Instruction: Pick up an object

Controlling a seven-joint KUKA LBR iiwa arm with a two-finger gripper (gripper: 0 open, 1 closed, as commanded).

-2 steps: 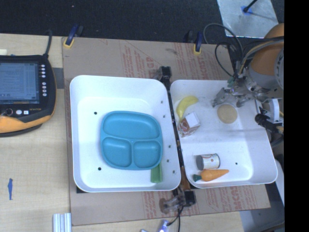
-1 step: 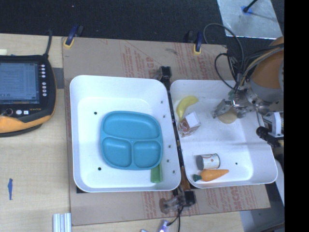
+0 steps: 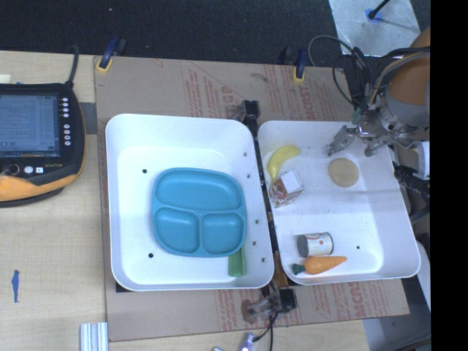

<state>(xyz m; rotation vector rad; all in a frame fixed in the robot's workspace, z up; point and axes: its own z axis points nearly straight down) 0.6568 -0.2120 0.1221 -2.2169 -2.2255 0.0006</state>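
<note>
My gripper (image 3: 356, 143) hangs over the back of the right bin (image 3: 380, 225), its two fingers spread open with nothing between them. Just below the fingertips lies a round tan disc (image 3: 343, 172). A yellow banana (image 3: 281, 159) lies at the bin's back left, with a small wrapped brown-and-white packet (image 3: 286, 187) beside it. At the front of the bin a small can (image 3: 315, 244) lies on its side, and an orange carrot (image 3: 322, 265) rests in front of it.
The left bin (image 3: 131, 196) holds a blue divided plate (image 3: 198, 211) and a green piece (image 3: 236, 263) at its front right. A tablet-like pendant (image 3: 36, 141) sits at the far left of the bench. Cables loop behind the arm at the upper right.
</note>
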